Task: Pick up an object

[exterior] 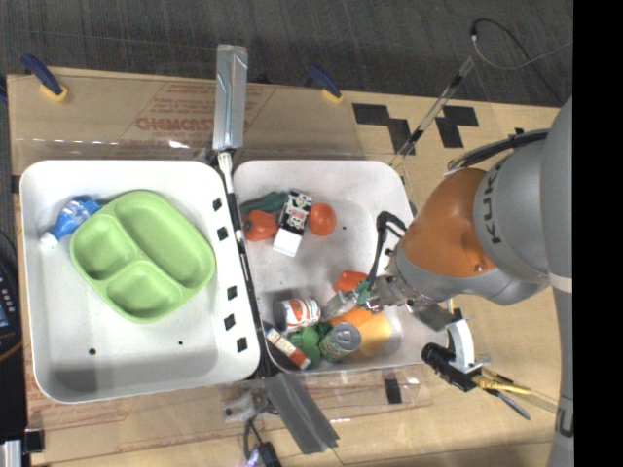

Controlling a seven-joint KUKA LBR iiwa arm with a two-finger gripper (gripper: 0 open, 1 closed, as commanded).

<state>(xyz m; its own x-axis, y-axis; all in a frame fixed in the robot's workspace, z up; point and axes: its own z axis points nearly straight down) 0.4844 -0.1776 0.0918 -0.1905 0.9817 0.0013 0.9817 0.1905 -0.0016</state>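
This is a robotics lab or test cell, not a home. A grey industrial arm (526, 222) with an orange band reaches over a cardboard-covered surface (146, 105) held by blue clamps (44, 76), where two shallow white bins (58, 358) sit side by side. Loose cables (506, 47) trail over dark carpet (292, 17) at the far side, and black marker squares (409, 125) are printed far right.

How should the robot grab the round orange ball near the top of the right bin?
Grip the orange ball across its round middle, coming straight down from above. The black-and-white box sits close on its left, so the jaws would probably fit best along the camera's up-down line, where bare right bin floor shows on both sides.
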